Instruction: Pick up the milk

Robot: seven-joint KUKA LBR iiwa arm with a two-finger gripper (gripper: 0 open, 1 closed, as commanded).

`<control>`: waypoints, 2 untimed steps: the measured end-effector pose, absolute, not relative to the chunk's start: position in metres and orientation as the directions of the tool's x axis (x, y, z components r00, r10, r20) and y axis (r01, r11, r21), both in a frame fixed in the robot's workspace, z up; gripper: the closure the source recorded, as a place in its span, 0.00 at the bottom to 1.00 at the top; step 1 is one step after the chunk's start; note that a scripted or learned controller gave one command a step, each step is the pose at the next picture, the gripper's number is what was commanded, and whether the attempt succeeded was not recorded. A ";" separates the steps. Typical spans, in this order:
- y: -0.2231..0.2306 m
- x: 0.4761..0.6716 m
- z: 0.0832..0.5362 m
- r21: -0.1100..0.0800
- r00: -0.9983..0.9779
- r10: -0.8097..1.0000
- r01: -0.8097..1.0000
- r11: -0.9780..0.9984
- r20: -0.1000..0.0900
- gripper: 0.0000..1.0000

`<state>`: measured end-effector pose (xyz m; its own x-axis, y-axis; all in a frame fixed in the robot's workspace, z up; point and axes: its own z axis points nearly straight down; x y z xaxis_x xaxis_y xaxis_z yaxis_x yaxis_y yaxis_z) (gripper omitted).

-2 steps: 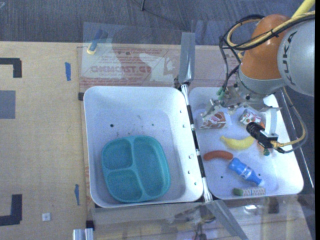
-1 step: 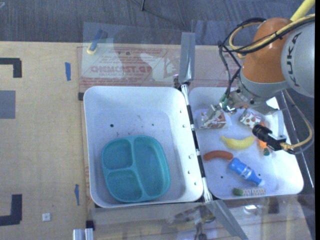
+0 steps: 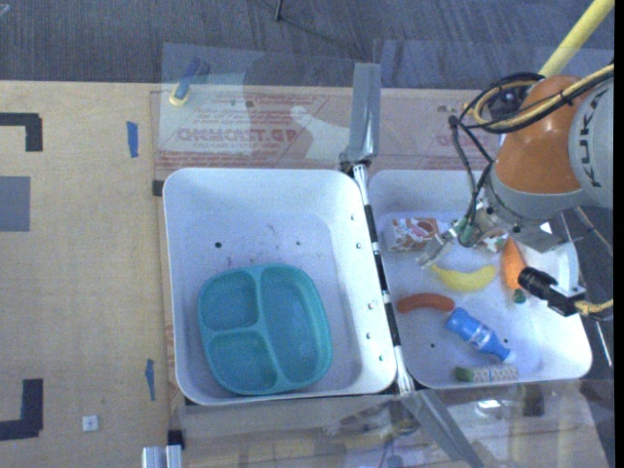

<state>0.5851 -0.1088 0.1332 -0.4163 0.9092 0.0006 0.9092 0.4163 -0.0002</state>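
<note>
The gripper [image 3: 460, 236] hangs low over the far part of the right bin [image 3: 546, 359], under the grey wrist and orange band of the arm [image 3: 536, 149]. It is a small, dark, blurred cluster from where you look, and you cannot tell whether it is spread or pressed together. Nothing can be seen pinched in it. The arm's bulk covers the far right corner of that bin, and cables loop over the wrist, so whatever lies beneath them is hidden from you.

The milk [image 3: 414, 230] lies just left of the gripper, in the far left part of the right bin, close to the wall shared with the left bin [image 3: 253, 198]. You see it as a small, pale carton with red print, lying flat. Its edges blur into the white floor, its lettering is too small to read, and whether the gripper touches it is unclear.

Count what else you have. There are two bins. In the right one:
- one yellow banana [image 3: 464, 278] near of the gripper
- one orange carrot [image 3: 512, 264] to its right, partly under the arm's fittings
- one red sausage [image 3: 424, 303]
- one blue bottle [image 3: 478, 333]
- one small green item [image 3: 465, 372] by the near wall, too small to identify

The left bin holds one teal divided plate [image 3: 263, 330] in its near half.
</note>
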 end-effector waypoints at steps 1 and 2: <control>-0.147 0.625 0.226 0.001 -0.147 0.989 0.989 0.147 -0.002 0.00; -0.102 0.639 0.127 0.010 -0.138 0.990 0.990 0.138 -0.004 0.00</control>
